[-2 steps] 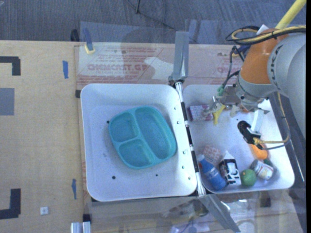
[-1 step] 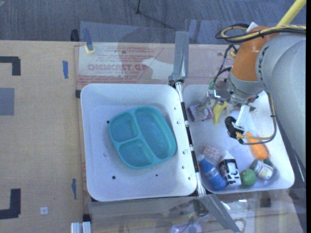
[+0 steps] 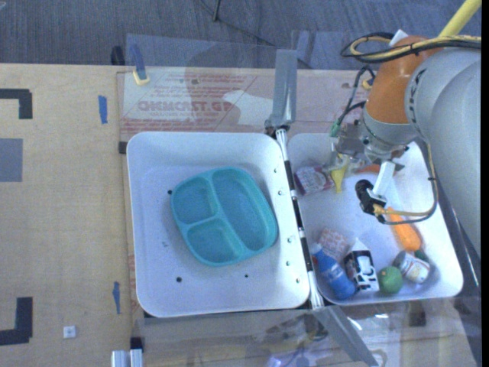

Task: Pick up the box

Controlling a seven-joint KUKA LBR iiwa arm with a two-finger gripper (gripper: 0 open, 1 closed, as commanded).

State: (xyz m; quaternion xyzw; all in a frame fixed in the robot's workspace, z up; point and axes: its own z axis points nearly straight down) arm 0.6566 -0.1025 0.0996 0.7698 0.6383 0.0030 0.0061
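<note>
box (image 3: 361, 269) in right bin (image 3: 451, 270) front; fingers (image 3: 341, 176) state unclear; wooden bench (image 3: 61, 228), grey carpet (image 3: 92, 6).

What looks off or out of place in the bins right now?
Nothing spilled or damaged. The teal divided plate sits askew in the left bin; the right bin's items are jumbled along its near edge. The gripper hovers over its far end.

1. Teal divided plate (image 3: 223, 215) sits in the left bin (image 3: 153, 159).
2. Over in the right bin (image 3: 451, 270): blue bottle (image 3: 333, 273), green ball (image 3: 390, 280), orange carrot (image 3: 408, 236) near the front.
</note>
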